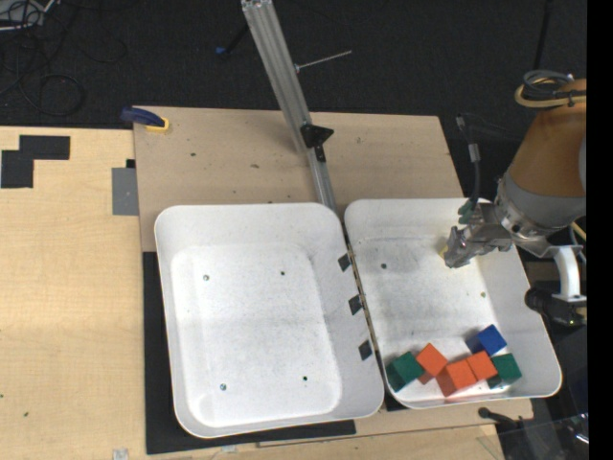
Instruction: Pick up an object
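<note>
White right bin (536, 286) is the reference: end effector (460, 252) over its upper area, grip state can't tell. Blocks clustered at its near edge: orange (458, 376), green (405, 368), blue (489, 338). No readable text anywhere.

Matt white plastic bins (249, 220) sit on a pale wooden bench (230, 156) beside a ribbed metal rail (283, 75).

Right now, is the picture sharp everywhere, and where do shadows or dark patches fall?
Camera view: the blocks look soft-edged; the gripper is blurry, casting a faint grey shadow on the right bin; the left bin is evenly lit, slightly shaded along its near wall; the background is very dark.
</note>
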Controlling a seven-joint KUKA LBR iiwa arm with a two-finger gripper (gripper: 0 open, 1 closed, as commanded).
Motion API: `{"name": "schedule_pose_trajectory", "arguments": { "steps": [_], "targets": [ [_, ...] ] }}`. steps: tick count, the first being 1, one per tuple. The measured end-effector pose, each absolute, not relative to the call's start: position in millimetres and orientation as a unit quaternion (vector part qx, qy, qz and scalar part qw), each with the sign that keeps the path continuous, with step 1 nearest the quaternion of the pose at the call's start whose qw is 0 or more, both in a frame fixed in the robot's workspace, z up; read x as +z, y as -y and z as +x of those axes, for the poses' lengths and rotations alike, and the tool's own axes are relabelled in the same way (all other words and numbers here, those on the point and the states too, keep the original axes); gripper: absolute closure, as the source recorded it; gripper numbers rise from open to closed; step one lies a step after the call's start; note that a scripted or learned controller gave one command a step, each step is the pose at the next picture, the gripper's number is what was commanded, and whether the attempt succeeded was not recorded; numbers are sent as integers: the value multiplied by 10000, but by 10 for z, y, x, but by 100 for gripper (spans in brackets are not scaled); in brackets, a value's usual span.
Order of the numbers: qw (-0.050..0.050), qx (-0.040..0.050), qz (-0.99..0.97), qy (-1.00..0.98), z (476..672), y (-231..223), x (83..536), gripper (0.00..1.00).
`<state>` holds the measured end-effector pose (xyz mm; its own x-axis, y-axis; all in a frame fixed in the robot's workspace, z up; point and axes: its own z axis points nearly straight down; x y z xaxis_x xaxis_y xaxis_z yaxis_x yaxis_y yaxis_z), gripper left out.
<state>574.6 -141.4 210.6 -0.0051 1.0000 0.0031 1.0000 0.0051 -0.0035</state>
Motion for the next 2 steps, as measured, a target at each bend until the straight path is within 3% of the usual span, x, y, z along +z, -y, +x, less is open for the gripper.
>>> {"name": "schedule_pose_trajectory", "arguments": {
  "steps": [2],
  "targets": [
    [16, -3, -7052, 7090, 5865, 344, 2291, 100]
  ]
}}
